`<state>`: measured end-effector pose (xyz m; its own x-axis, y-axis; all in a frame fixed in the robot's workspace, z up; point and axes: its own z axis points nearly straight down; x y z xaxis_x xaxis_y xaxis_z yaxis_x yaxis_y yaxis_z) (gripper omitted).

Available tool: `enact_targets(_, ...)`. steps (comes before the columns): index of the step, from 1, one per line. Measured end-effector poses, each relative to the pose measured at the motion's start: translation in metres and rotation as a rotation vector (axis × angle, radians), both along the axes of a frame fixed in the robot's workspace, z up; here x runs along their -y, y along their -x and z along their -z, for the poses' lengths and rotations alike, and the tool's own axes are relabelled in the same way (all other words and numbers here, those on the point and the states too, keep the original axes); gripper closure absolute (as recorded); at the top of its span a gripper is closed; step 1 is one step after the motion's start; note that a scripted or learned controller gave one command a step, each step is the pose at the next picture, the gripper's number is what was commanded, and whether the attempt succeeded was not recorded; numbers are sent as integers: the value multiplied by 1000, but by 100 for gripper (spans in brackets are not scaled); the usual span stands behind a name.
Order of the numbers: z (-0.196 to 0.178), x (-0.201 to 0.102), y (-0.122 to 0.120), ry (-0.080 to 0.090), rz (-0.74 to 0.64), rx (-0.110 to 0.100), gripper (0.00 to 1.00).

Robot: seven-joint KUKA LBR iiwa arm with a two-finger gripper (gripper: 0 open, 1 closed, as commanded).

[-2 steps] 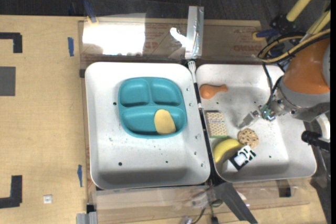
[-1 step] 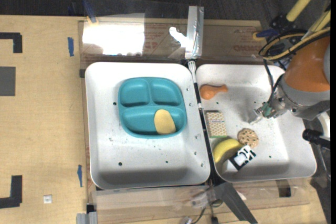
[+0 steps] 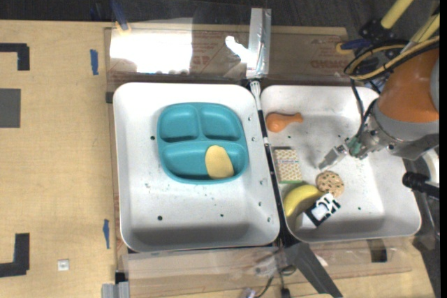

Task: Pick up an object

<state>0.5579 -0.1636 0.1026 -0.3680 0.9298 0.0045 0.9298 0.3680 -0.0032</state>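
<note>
In the left bin (image 3: 133, 171), a smooth yellow oval (image 3: 219, 162) lay in a teal divided plate (image 3: 183, 139). Right of that plate sat a checked card (image 3: 287, 165), a curved banana (image 3: 299, 199) and a round speckled cookie (image 3: 329, 183). The gripper (image 3: 328, 160) hovered just above the cookie, slightly up-left, its fingers slightly spread and holding nothing.

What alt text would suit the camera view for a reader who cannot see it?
The grey arm's tool hovers in the right white bin, just above a round speckled cookie, near a yellow banana, a small black-and-white box and an orange carrot-shaped toy. The left white bin holds a teal divided plate bearing a yellow oval piece.
</note>
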Motion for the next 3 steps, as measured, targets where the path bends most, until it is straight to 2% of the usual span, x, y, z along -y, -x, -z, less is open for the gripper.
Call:
enact_targets(1, -9, -5, -11, 2, -16, 5, 0)
enact_targets(2, 15, -36, 74, 5, -83, 16, 0)
enact_targets(3, 7, -35, 72, 6, -80, 18, 100)
